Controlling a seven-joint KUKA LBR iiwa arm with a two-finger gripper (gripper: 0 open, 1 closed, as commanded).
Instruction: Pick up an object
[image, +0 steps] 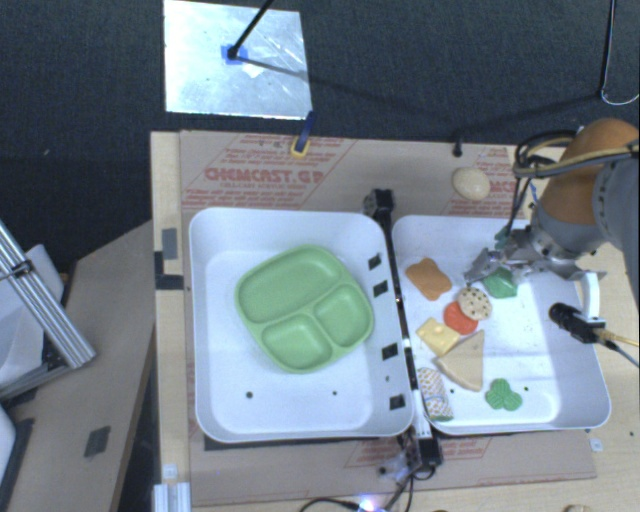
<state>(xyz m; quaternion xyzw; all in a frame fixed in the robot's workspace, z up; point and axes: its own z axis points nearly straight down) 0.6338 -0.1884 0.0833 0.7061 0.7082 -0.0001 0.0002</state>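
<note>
Camera view | gripper over far side of right bin, grip state unclear | green toy beneath: likely light, rigid; pinch its edges

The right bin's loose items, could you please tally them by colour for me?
Green: 2, one by the pincer, one at the front
Orange: 1
Red: 1
Yellow: 1
Tan or speckled: 3
Total: 8
</note>
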